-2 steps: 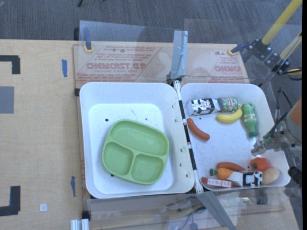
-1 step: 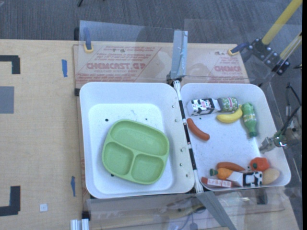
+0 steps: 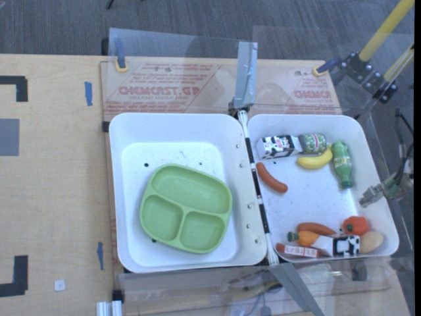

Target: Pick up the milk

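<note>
A small white milk carton with black cow patches point(image 3: 275, 146) lies on its side in the upper left corner of the right-hand shallow white plastic bin point(image 3: 368, 137), close to the divider. Just beside it lies a green tin can point(image 3: 314, 141), with a yellow toy banana point(image 3: 315, 160) below the can and a green plastic bottle point(image 3: 341, 165) further right. A reddish-brown toy sausage point(image 3: 271, 177) lies slantwise just below the carton.

A second cow-patched white carton point(image 3: 346, 245) lies along the bin's lower edge, packed among an orange toy carrot point(image 3: 306, 237), a second brown sausage point(image 3: 316, 228), a red tomato-like fruit point(image 3: 356, 225), a pale tan egg-shaped piece point(image 3: 372, 242) and a red-and-white flat packet point(image 3: 295, 249).

The grey gripper point(image 3: 376, 194) reaches in low over the right rim of that bin, well apart from both cartons and holding nothing that can be seen. It is faint and small, and whether it is wide or narrow cannot be told.

The left-hand white bin point(image 3: 125, 137) holds a light green three-compartment plastic plate point(image 3: 185, 207).
</note>
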`<action>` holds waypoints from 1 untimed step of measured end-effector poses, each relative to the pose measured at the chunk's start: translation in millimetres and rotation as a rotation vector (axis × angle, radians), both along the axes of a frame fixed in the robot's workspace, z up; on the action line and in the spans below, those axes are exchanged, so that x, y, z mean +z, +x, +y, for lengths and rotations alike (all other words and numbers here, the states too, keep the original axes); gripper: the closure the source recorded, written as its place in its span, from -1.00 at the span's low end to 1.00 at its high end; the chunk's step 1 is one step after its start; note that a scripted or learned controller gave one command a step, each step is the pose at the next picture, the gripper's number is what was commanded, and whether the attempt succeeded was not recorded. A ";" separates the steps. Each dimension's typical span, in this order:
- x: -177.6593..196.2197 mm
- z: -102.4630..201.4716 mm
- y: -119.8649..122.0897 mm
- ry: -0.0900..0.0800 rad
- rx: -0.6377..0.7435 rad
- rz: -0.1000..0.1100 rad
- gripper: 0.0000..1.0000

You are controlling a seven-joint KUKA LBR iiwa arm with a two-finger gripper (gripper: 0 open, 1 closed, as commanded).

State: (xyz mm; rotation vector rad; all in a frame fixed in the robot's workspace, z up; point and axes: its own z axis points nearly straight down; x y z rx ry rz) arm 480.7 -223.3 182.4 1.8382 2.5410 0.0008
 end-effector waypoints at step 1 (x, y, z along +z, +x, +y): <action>35.6 -0.8 0.0 -0.002 0.382 0.000 1.00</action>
